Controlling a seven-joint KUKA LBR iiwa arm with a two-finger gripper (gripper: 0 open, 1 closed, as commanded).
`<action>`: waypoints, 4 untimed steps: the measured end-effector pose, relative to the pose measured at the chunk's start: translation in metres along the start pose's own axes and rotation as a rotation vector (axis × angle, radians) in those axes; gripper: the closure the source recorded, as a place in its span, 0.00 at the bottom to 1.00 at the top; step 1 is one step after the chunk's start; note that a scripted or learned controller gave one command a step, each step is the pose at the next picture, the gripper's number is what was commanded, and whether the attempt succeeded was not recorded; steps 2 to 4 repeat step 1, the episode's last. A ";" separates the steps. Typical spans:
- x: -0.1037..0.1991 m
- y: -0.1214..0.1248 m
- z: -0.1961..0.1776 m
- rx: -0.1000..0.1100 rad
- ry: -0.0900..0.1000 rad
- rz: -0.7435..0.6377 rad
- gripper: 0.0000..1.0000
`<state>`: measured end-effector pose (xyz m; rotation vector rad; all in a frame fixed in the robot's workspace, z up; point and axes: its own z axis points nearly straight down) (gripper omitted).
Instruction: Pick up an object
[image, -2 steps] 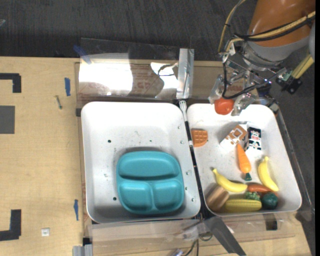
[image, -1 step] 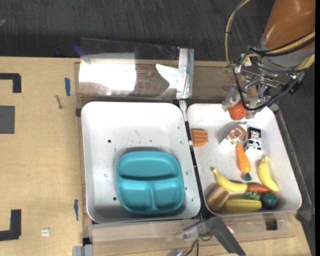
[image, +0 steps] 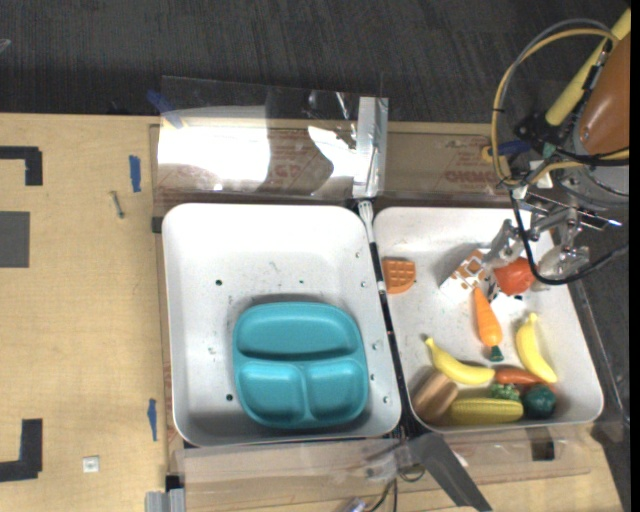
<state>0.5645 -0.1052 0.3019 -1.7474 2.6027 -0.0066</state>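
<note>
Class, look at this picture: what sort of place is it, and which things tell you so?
Probably a robotics lab bench: two white bins side by side, toy food such as a plastic banana and carrot, and a cabled robot arm.

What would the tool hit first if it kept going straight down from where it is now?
Probably the red-orange toy right beneath the tool in the right bin, with the carrot just beyond; depth is hard to judge from this slanted view.

Glossy teal plastic tray; smooth white plastic bins.
</note>
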 end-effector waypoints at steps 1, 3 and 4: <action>-0.004 0.092 0.032 -0.006 0.000 0.006 1.00; -0.004 0.092 0.032 -0.006 0.000 0.006 1.00; -0.004 0.092 0.032 -0.006 0.000 0.006 1.00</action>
